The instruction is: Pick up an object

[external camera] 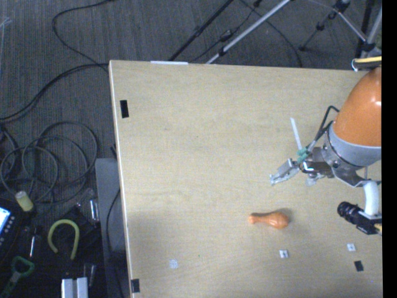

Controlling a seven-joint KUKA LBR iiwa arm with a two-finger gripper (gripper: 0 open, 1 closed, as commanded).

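floor clutter sits nearest the camera at bottom left: a green u-shaped handle (64,234), a small white block (74,287) and loops of black cable (49,160) on grey carpet. right of that starts the tan bench top (186,166), a plain wooden-looking surface filling most of the frame, with a black tab (135,285) at its near left edge and another black tab (124,108) further up that edge. on the near part of the bench lie a few tiny bits: a small white square (283,253), another white speck (351,248) and a dark chip (358,266) toward the right.

just beyond them lies the orange object (270,219), a pear- or bulb-shaped thing on its side, fat end to the right, thin neck pointing left. it rests flat on the bench, alone, nothing touching it.

further back and to the right is the gripper (279,176), metal fingers pointing left and slightly down, above the bench surface. it is near the orange object but apart from it, up-frame and a little right. nothing sits between the fingers; cannot tell from this angle if they are spread or closed. a thin white stick (296,134) and a green bit (303,156) show at the wrist. behind it the arm (363,120) comes in from the right, orange dome over a grey ring.

farthest, past the bench's back edge, grey tripod legs (267,14) and more cable cross the carpet.
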